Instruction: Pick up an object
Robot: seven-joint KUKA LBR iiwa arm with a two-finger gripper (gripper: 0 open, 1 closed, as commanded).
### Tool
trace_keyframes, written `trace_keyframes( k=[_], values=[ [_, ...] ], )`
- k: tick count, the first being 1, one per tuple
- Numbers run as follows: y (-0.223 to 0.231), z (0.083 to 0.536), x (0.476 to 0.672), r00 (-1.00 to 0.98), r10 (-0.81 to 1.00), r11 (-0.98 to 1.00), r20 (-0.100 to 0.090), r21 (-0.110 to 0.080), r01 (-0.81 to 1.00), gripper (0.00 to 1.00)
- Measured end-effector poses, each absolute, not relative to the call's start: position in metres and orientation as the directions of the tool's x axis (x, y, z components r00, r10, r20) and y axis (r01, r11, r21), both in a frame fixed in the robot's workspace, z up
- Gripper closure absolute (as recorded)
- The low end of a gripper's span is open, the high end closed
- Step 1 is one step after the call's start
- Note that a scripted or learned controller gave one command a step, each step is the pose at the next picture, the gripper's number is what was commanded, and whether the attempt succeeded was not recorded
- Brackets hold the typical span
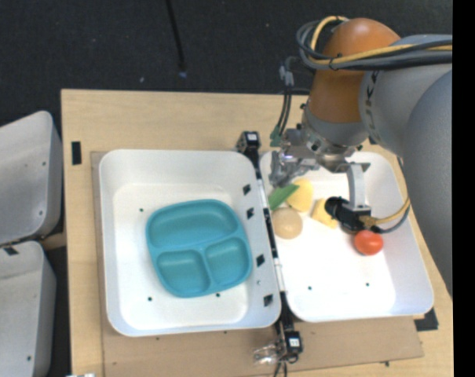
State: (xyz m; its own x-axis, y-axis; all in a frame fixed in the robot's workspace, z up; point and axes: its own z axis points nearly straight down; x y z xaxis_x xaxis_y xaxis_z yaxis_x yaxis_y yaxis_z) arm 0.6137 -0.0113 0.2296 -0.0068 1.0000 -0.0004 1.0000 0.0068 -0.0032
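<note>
Wooden bench (pixel 158 104) carries two shallow white bins side by side.

Left white bin (pixel 115 210): holds one teal plastic plate with three compartments (pixel 198 246). It lies flat near the bin's middle, with the one large compartment toward the far side and the two smaller ones toward the near side.

Right white bin (pixel 363 289): all loose candidate objects sit in its upper-left part, close to the shared edge.
- Green wedge-shaped piece (pixel 280 195), nearest the dividing edge and directly under the gripper.
- Pale yellow rounded object (pixel 301 199), touching the green piece on its right.
- Beige round ball-like object (pixel 286 225), just below those two and touching or nearly touching the pale yellow one.
- Small bright yellow piece (pixel 323 213), just right of the pale yellow object.
- Red-orange round object (pixel 368 243), apart from the cluster, toward the bin's middle right.

Gripper (pixel 284 181): low over the top-left corner of the right bin, tip just above the green piece. Cannot tell whether it is open or closed, and nothing is visibly held.

Small black clips (pixel 249 188) sit along the seam between the bins. Any marking on them is too small to read.
</note>
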Motion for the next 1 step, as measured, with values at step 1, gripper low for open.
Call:
trace_keyframes(
  k=[1],
  values=[
    [0.0494, 0.2305, 0.6311, -0.009, 1.0, 0.009, 0.001, -0.003, 1.0, 1.0]
  ],
)
